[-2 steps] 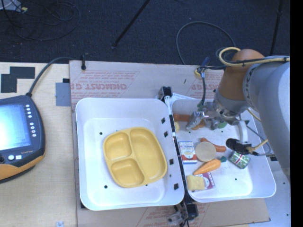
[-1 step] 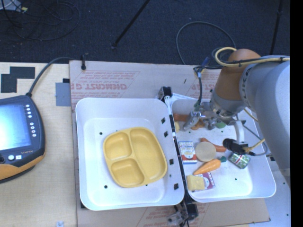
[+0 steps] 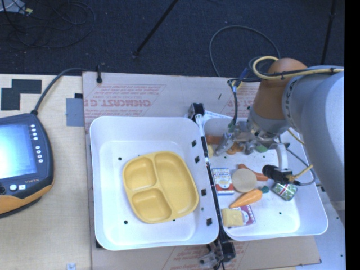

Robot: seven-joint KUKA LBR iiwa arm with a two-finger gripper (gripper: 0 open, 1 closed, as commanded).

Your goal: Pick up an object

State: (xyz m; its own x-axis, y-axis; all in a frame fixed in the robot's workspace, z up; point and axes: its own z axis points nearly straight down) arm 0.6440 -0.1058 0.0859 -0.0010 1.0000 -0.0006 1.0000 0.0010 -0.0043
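My gripper is low in the right bin, near its far left corner, with the grey arm and its orange band above it. Small orange pieces lie right beside and under it. Whether anything is held is hidden. Closer to the front lie a tan round disc, an orange carrot, a yellow block on a printed packet, a red and white packet and a small green can.
The left bin holds a yellow divided tray. A raised divider separates the two bins. A handheld control pendant lies at the left of the bench. Black cables run by the gripper's right side.
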